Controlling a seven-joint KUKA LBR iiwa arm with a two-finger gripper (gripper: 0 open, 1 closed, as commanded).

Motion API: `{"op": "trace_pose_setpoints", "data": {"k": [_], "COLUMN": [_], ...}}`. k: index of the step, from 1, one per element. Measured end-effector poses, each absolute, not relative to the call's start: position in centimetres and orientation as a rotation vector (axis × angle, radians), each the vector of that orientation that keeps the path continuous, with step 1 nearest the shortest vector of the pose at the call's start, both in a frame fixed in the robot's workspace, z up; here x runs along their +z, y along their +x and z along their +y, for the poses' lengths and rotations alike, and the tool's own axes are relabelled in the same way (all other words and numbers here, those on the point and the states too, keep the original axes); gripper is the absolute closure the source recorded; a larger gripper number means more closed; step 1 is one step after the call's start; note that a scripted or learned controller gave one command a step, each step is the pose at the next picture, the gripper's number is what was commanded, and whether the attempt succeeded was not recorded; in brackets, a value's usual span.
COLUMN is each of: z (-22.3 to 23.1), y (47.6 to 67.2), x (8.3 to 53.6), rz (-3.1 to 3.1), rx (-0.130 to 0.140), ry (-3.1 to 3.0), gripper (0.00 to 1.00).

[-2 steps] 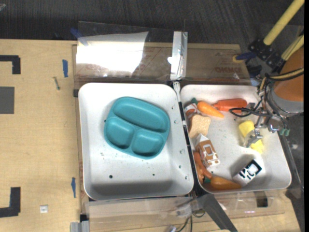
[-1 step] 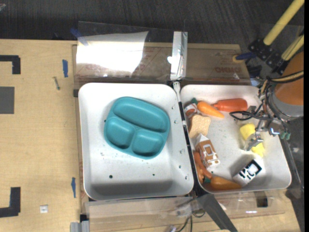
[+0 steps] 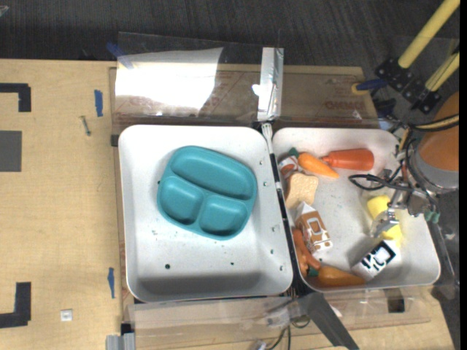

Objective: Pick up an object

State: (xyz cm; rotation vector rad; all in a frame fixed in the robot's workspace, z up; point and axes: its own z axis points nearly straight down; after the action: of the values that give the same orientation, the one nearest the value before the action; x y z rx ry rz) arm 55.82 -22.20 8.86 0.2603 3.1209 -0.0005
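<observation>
Plastic, light and slick, the yellow toy (image 3: 381, 211) lay right beside the tool (image 3: 390, 214), best pinched across its narrow middle; how the tool stood I couldn't tell.

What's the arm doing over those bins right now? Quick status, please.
Gripper low in right bin, at a yellow object. Grasp unconfirmed. Carrot, orange bottle close by; teal tray in left bin.

A teal divided plate (image 3: 207, 191) lies in the left bin (image 3: 139, 217).
</observation>
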Motion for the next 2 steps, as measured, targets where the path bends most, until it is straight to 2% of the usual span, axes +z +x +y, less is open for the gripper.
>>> {"op": "trace_pose_setpoints", "data": {"k": [1, 2], "z": [-21.4, -22.2], "y": [52.0, 50.6], "x": [8.9, 8.9], "rz": [3.125, 3.117], "rx": [-0.002, -0.002], "ry": [0.193, 0.241], "gripper": [0.00, 0.00]}}
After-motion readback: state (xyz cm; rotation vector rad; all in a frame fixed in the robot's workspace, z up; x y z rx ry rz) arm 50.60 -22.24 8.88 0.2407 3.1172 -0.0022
